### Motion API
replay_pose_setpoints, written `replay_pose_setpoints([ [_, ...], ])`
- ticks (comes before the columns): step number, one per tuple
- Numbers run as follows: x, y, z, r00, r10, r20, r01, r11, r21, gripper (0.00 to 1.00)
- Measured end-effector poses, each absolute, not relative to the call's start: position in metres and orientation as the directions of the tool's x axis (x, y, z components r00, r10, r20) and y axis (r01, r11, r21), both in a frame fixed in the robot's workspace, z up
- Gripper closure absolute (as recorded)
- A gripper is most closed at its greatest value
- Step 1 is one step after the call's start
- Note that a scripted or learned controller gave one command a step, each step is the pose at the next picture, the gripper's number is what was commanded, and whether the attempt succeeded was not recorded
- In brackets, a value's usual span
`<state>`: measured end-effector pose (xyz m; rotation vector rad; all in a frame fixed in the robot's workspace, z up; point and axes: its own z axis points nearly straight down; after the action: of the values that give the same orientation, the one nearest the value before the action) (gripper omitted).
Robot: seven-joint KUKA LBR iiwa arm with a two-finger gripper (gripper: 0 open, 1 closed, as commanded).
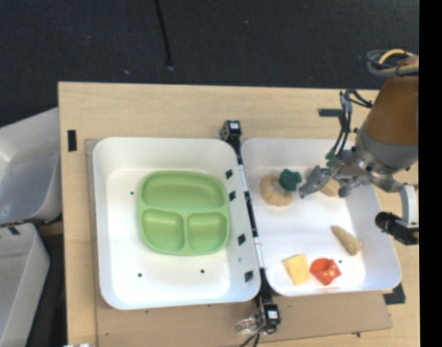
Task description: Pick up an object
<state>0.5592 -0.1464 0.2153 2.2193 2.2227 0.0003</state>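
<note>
The right bin [307, 223] holds several small items. A dark green lump [289, 178] rests against a round beige piece [276, 192] near the bin's far left. A beige oblong piece [346, 238] lies toward the right, and a yellow block [296, 269] and a red piece [325, 270] sit at the front. My gripper [329, 185] hangs over the back of this bin, just right of the green lump. Its fingers are spread open with nothing between them.
The left bin [112, 266] carries a green divided plate [183, 212]. A black-clipped divider [244, 215] joins the two bins. The grey arm with its orange band [393, 114] comes in over the right bin's far right corner.
</note>
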Motion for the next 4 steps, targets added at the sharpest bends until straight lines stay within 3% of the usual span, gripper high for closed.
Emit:
replay_pose_setpoints([
  [2,0.556,-0.139,0.105,0.002,1.000,-0.001,1.000,-0.002,-0.004,0.00],
  [3,0.558,-0.140,0.119,0.007,1.000,-0.001,1.000,-0.007,0.003,1.00],
  [4,0.554,-0.145,0.181,0.008,1.000,-0.002,1.000,-0.008,0.006,1.00],
])
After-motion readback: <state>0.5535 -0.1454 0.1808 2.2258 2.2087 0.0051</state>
